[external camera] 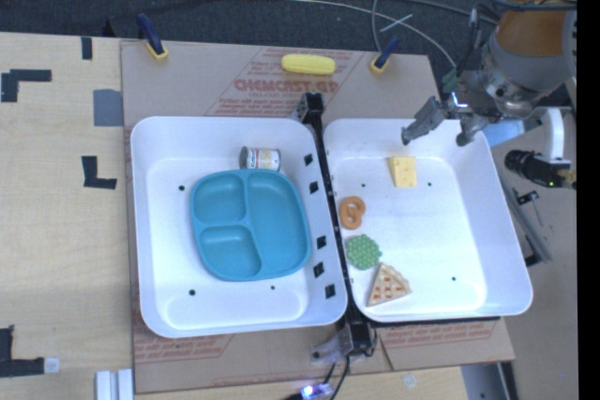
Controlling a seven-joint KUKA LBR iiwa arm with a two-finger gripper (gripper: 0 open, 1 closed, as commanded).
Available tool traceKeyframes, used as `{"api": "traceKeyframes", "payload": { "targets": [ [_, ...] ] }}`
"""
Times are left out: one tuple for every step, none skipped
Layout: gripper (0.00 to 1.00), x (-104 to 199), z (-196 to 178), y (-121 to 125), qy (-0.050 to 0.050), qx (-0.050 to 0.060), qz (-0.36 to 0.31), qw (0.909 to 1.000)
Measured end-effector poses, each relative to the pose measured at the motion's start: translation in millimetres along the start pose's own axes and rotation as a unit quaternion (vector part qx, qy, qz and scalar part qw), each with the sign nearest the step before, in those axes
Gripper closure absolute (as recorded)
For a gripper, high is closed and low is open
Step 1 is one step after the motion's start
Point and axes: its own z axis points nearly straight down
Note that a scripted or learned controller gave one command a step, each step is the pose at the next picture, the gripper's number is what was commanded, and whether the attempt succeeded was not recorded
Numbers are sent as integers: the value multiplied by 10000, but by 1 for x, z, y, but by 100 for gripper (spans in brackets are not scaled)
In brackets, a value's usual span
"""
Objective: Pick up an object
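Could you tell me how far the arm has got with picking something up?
Nothing looks picked up yet. The gripper hangs open above the right bin's far edge, with nothing between its fingers. The cheese lies nearest below it; the pretzel, broccoli and pizza slice also sit in the bin. The descent, the grasp and the lift are all left.

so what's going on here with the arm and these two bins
A robot arm reaches in from the right, its gripper open above the far edge of the right bin, holding nothing. That bin holds a cheese block, a pretzel, a green broccoli piece and a pizza slice. The left bin holds a blue divided plate and a small can. Nothing is picked up yet.
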Motion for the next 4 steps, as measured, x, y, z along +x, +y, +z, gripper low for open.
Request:
{"api": "traceKeyframes", "payload": {
  "targets": [
    [0,0,-8,2,-8,-62,-18,10000],
    [0,0,53,10,-11,-41,-15,10000],
    [0,7,99,11,-10,-41,-17,10000],
    [0,12,155,2,-7,-34,-18,10000]
  ]
}}
